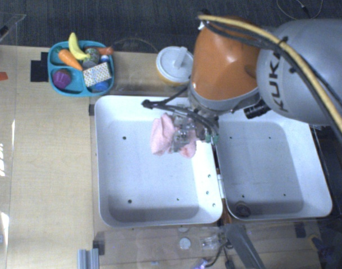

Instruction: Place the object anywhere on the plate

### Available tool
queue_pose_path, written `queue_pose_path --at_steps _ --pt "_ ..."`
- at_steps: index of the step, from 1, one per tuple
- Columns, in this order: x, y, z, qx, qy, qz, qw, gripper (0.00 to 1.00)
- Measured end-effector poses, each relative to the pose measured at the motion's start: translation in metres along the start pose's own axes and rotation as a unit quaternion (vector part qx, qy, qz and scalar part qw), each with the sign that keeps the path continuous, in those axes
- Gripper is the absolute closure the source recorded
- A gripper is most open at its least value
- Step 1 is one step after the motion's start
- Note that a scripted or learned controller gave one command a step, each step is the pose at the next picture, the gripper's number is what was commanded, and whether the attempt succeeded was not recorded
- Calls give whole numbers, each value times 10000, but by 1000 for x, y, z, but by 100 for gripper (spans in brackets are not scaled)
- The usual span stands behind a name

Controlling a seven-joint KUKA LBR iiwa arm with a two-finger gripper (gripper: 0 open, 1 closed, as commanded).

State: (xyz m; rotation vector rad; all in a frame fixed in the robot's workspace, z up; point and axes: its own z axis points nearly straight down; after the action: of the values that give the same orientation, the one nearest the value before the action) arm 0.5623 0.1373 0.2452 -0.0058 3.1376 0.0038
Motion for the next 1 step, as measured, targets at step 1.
queue_pose_path --at_steps 1 --pt "23 42 18 -1 2 -3 10000 100"
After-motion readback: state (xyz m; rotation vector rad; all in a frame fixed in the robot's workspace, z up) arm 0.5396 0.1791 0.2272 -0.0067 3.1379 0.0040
